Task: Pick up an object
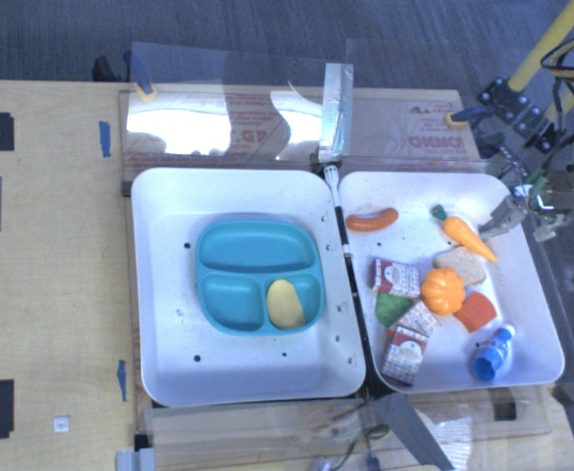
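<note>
The right bin [547,292] holds a red sausage [372,220], a carrot [466,235], a bread slice [463,263], an orange pumpkin [443,290], a red block [477,311], a green pepper [391,308], a blue bottle [492,353] and small cartons [404,353]. In the left bin [159,292] a teal divided plate [257,253] carries a yellow potato-like piece [286,303]. My gripper [510,216] hangs at the right bin's upper right rim, just right of the carrot, with nothing seen in it.
A clear plastic sheet and a metal strip [336,111] stand behind the bins. Cables and a yellow pole [551,32] crowd the upper right. A wooden benchtop [41,292] stretches to the left of the bins.
</note>
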### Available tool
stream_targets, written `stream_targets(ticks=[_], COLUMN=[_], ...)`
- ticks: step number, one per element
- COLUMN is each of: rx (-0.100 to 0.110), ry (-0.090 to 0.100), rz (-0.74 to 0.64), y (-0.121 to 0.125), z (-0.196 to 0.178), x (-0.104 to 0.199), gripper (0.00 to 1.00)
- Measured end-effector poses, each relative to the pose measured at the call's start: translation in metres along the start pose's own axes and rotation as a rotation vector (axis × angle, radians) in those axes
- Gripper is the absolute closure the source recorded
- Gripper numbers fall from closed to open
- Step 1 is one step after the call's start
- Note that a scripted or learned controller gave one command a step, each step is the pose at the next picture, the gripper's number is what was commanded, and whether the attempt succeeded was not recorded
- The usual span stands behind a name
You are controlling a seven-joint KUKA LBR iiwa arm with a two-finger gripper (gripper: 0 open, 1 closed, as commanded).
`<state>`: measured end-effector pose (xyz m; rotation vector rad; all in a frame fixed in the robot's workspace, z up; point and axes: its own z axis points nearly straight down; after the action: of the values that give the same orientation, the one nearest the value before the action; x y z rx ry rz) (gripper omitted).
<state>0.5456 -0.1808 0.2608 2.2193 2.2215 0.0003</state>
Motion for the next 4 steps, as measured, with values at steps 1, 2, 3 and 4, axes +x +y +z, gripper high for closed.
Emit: stream_targets(ticks=[1, 2, 3, 4], rx=[0.010, -0.026, -0.032, -0.030], ry=[0.005, -0.009, -0.014, -0.013], rz=[-0.255, -0.336, -0.335, -0.335], y=[0.053, 0.003, 0.004, 0.004], z=[0.155, 0.164, 0.153, 0.154], x=[0.027, 0.021, 0.019, 0.020], gripper=[0.00, 0.00, 1.00, 0.00])
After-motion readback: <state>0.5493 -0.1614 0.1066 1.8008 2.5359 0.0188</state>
